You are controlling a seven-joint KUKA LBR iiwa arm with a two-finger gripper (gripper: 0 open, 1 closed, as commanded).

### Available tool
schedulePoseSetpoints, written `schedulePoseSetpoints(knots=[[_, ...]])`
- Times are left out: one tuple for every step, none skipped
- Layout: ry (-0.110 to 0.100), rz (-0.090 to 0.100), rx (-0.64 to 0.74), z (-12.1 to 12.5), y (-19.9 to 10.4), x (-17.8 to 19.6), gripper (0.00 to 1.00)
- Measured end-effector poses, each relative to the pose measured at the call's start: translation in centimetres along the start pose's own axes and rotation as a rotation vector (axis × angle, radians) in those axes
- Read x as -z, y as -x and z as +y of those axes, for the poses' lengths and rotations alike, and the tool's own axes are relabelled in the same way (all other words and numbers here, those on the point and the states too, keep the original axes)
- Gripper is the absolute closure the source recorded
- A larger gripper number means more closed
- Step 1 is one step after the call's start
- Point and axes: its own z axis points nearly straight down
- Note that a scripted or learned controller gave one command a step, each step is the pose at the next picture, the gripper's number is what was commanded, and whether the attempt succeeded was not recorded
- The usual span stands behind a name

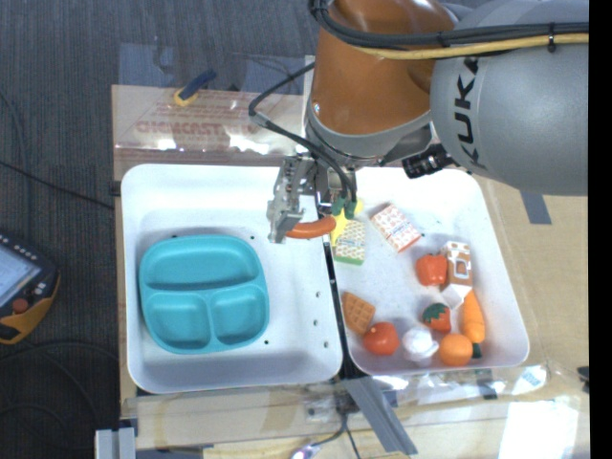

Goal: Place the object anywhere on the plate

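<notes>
Presently: gripper (304,220) at upper centre of the frame, over the wall between the two bins, fingers closed on an orange carrot-like piece (313,228) — long axis roughly level across the frame, one end poking right toward a yellow toy (346,208). Teal plate (203,291), three compartments, lies in the left bin (153,185), down and to the left of the held piece — well apart. Judged: carry leftward and downward before release.
</notes>
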Motion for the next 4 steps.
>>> schedulePoseSetpoints(knots=[[0.002, 0.003, 0.372, 1.7, -4.9, -5.6, 1.00], [0.001, 0.000, 0.505, 2.4, -6.3, -2.9, 1.00], [0.002, 0.000, 0.505, 2.4, -6.3, -2.9, 0.00], [0.003, -0.002, 0.504, 2.5, -6.2, -1.9, 1.00]])
